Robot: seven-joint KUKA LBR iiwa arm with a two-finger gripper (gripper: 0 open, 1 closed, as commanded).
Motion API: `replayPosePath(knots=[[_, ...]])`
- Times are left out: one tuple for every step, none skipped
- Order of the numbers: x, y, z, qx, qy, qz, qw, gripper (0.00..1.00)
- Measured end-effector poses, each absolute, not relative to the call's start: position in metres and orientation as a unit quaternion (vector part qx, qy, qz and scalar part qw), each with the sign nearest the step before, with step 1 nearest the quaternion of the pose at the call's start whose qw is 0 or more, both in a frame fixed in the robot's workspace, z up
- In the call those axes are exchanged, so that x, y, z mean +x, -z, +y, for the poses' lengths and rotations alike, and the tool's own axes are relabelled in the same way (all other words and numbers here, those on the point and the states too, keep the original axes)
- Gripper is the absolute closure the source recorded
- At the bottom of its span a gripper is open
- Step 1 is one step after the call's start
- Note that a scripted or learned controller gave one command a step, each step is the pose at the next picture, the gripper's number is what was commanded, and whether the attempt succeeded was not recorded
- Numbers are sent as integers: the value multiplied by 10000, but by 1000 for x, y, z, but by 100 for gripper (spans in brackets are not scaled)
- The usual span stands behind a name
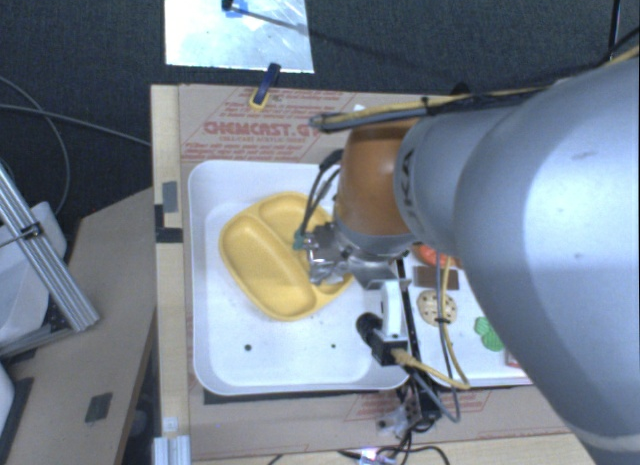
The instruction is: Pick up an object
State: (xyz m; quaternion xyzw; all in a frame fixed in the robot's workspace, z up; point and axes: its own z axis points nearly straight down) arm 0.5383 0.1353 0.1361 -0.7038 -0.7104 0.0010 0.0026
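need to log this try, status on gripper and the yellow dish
Gripper low over yellow dish, grip unconfirmed. Dish lying in left bin. Arm covers much of right bin.

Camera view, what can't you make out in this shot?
- Gripper: the wrist covers it, so open or shut is unclear.
- Yellow dish: its right edge sits under the gripper.
- Right bin: mostly hidden by the grey arm.
- Small items there, a cookie-like piece and a green piece: partly covered, hard to identify.
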Motion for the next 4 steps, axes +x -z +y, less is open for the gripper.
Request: replayPosePath(knots=[[597, -188, 73, -7083, 26, -7059, -40, 100], [605, -187, 97, -7054, 16, -7088, -6, 100], [565, -160, 155, -7039, -1, -7103, 19, 100], [568, -185, 107, -7076, 6, -7066, -6, 100]])
